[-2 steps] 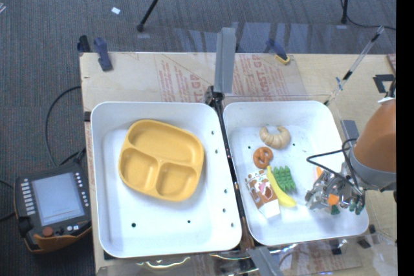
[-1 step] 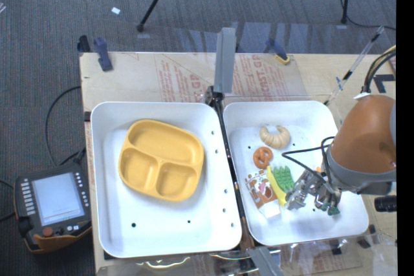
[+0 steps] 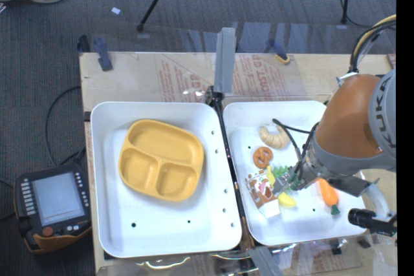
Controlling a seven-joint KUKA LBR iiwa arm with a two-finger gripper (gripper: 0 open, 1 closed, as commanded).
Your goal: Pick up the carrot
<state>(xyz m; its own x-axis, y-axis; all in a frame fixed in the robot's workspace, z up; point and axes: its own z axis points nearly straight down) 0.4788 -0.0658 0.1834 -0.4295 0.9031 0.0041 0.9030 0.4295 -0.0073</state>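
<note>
The carrot is a small orange piece with a green tip, lying in the right bin near its front right. My gripper hangs low over the middle of that bin, to the left of the carrot and apart from it. It sits over a cluster of toy food, right by a green piece and a yellow piece. The orange wrist band and grey arm hide the bin's right side.
A croissant and a pretzel lie further back in the right bin. A brown patterned pack and a white block lie left of the gripper. A yellow divided plate lies in the left bin.
</note>
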